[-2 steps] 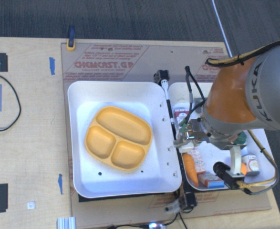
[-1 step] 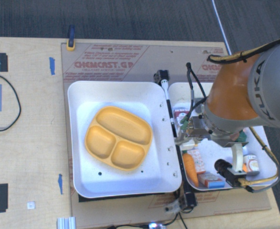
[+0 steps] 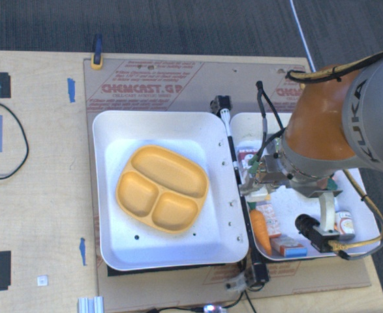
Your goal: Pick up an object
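Observation:
The right bin (image 3: 246, 120) holds an orange carrot (image 3: 260, 231) at its near left. A red box (image 3: 286, 246) lies beside the carrot, and a small white bottle (image 3: 345, 223) stands further right. A red-and-white packet (image 3: 246, 156) lies by the bin's left wall. My gripper (image 3: 259, 177) hangs low over the left part of this bin, just above the carrot's far end, and the orange-banded wrist (image 3: 321, 126) hides most of it. In the left bin (image 3: 109, 135) lies a yellow divided plate (image 3: 162, 188).
A black clamp (image 3: 221, 103) sits at the far end of the wall between the bins. A black cable (image 3: 8, 142) loops on the bench at far left. Brown cardboard (image 3: 145, 83) lies under both bins. The arm covers the right bin's middle and back.

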`<action>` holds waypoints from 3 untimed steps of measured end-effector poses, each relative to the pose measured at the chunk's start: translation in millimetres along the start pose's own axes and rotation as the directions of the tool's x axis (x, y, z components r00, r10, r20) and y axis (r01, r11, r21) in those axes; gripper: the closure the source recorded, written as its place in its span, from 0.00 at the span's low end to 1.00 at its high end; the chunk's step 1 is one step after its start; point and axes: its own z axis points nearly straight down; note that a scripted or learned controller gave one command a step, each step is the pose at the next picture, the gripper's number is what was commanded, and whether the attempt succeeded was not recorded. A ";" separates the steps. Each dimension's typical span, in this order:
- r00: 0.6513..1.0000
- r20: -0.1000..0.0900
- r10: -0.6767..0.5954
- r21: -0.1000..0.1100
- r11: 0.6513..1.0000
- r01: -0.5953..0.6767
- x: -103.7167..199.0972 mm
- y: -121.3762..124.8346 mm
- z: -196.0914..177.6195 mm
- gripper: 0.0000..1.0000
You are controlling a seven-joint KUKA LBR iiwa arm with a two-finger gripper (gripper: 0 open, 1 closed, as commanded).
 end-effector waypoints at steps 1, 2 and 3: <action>1.000 0.002 0.006 0.018 1.000 -0.006 -80.7 7.3 32.0 1.00; 1.000 0.000 0.004 0.017 1.000 -0.004 -34.9 4.6 24.0 1.00; 1.000 0.001 0.004 0.016 1.000 -0.004 9.5 -6.3 10.0 1.00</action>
